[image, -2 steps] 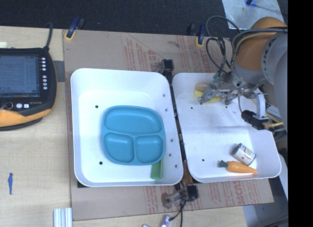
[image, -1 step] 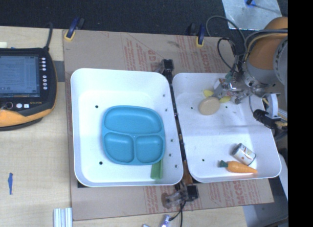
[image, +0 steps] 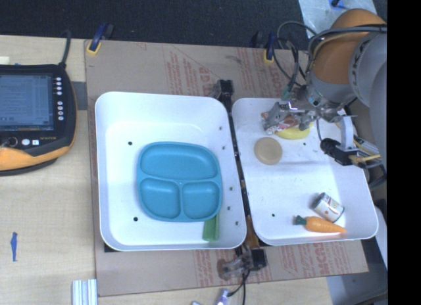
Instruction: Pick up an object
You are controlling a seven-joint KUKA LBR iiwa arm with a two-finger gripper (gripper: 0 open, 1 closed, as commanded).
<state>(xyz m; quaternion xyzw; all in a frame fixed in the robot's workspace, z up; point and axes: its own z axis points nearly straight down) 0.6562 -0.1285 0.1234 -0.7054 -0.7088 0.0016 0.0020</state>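
My gripper (image: 287,122) hangs low over the far end of the right bin (image: 289,185), at the end of the grey arm with its orange band. A yellow object (image: 294,133) lies directly under and just in front of it, partly hidden by the gripper. A tan round disc (image: 268,150) rests a little to the front left of the gripper. Near the bin's front right corner lie a small silver can (image: 327,206) on its side and an orange carrot (image: 320,225).
The left bin (image: 118,165) holds a blue divided plate (image: 179,180) and a green piece (image: 210,229) at its front right edge. A tablet controller (image: 29,110) sits on the bench at far left. Cables trail around the arm's wrist.
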